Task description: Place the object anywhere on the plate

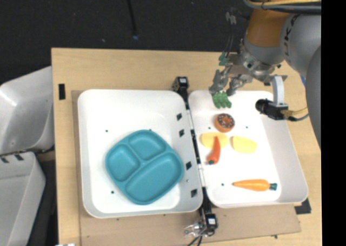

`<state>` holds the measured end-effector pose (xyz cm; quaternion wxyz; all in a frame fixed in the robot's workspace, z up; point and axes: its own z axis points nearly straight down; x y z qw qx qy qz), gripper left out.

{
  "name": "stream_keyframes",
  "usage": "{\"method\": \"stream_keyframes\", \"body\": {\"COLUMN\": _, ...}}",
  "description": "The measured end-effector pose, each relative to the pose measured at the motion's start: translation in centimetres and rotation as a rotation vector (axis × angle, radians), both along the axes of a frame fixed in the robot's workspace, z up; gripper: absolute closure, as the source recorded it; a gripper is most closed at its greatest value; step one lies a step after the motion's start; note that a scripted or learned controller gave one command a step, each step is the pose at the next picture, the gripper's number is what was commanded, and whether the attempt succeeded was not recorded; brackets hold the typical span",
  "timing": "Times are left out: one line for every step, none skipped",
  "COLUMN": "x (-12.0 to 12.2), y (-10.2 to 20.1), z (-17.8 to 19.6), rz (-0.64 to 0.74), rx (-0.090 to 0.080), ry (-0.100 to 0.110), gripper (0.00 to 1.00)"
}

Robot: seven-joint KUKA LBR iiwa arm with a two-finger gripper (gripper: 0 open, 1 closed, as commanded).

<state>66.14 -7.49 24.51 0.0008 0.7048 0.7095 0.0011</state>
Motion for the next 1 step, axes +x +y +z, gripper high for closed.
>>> {"method": "stream_keyframes", "body": {"x": 0.42, "y": 5.95, "z": 0.74, "rz": 0.0, "rx": 0.0, "ry": 0.001, "gripper": 1.0}}
